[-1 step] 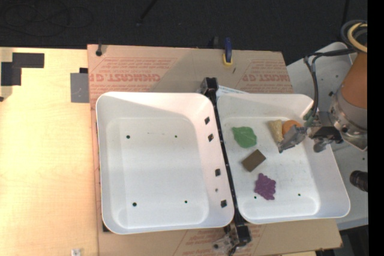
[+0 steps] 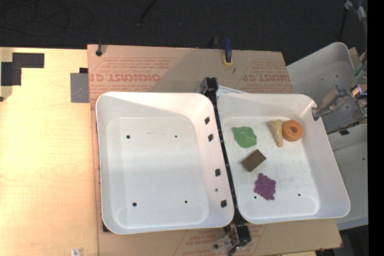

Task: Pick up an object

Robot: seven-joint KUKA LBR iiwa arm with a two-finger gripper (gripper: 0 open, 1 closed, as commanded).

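The right bin (image 2: pixel 324 189) holds five small objects. A green flat piece (image 2: pixel 245 136) lies near its middle, with a cream cone-shaped piece (image 2: pixel 276 132) and an orange ring (image 2: pixel 293 130) to its right. Below them lie a brown block (image 2: pixel 254 160) and a purple lumpy piece (image 2: pixel 264 186). My gripper (image 2: pixel 329 106) hangs at the view's right side, just outside the right bin's upper right rim, a short way up and right of the orange ring. Nothing is seen in it.
The left bin (image 2: pixel 108 159) sits beside the right one, their rims meeting along a black clipped divider (image 2: pixel 217 159). Both rest on a cardboard sheet (image 2: pixel 156 72) on the wooden bench (image 2: pixel 42 147). A grey-white structure (image 2: pixel 336 63) stands behind my gripper.
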